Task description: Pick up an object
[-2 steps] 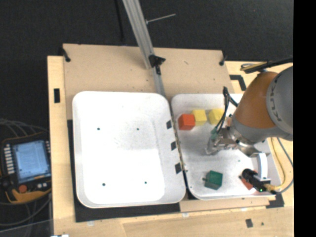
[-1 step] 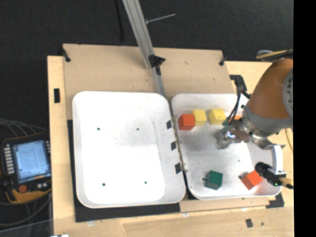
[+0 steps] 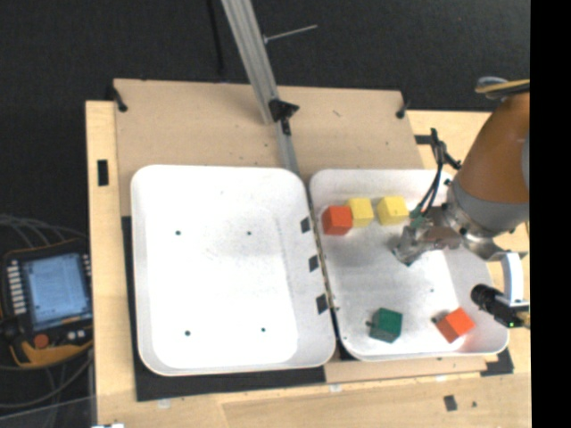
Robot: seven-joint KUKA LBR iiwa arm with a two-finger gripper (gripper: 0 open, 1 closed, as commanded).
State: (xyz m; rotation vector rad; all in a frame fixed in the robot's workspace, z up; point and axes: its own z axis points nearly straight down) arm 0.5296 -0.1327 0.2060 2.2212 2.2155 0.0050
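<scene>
Green block (image 3: 385, 325) near front rim, open floor toward claw (image 3: 409, 248).

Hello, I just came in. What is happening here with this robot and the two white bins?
A grey and orange robot arm reaches into the right bin, its gripper low just below a row of three blocks: an orange block and two yellow blocks. A green block and another orange block lie nearer the front. Nothing looks picked up yet.
</scene>
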